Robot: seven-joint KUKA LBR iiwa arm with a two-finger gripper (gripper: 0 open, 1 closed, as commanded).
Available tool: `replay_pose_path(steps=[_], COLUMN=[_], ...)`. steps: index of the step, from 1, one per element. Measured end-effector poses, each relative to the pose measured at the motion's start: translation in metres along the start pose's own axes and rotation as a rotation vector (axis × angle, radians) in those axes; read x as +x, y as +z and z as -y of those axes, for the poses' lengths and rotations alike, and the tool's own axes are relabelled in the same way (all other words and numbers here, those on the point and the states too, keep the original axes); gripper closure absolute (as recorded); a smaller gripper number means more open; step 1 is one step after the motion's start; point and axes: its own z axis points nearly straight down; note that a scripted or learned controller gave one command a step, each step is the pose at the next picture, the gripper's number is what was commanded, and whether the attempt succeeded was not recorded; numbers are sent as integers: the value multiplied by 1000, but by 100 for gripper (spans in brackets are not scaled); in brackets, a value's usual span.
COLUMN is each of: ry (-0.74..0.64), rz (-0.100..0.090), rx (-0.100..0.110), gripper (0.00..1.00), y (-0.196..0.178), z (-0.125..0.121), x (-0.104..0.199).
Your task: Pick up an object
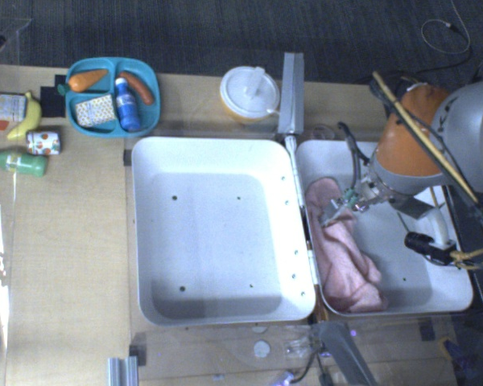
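Observation:
A pink cloth lies crumpled along the left side of the right bin, stretching from the bin's upper left toward its lower middle. My gripper is low over the cloth's upper part, its tips right at the fabric. The arm comes in from the right, with its orange band above the wrist. I cannot make out how the tips stand against the cloth.
The left bin sits beside the right one, split from it by a shared rim. Beyond the bins stand a blue divided tray with toy food and a white lidded cup. Small items lie at the far left.

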Motion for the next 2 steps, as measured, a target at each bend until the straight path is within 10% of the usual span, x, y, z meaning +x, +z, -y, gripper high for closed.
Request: replay_pose_path(steps=[1,2], ry=[-2,-1], rz=[3,3], rx=[-7,-7], gripper=[100,0], y=[-12,-12], z=[-3,-3], x=[0,0])
